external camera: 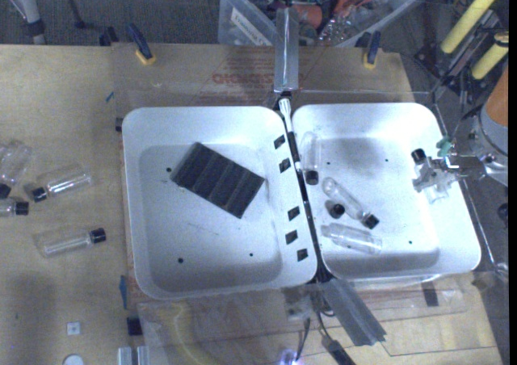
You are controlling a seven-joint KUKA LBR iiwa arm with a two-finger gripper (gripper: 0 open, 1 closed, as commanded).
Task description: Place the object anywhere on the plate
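Black and ribbed, the dark rectangular plate (pixel 218 178) lies tilted in the left white bin (pixel 145 274), and you can see nothing on it, so the placing is yet to be done. Your objects, clear plastic vials with black caps (pixel 349 211), lie loose in the right white bin (pixel 452 254), near the divider and well apart from the plate; one slim clear tube (pixel 351 237) lies on its side. The gripper (pixel 435 171) sits at that bin's right rim, and whether it grips anything you cannot tell.
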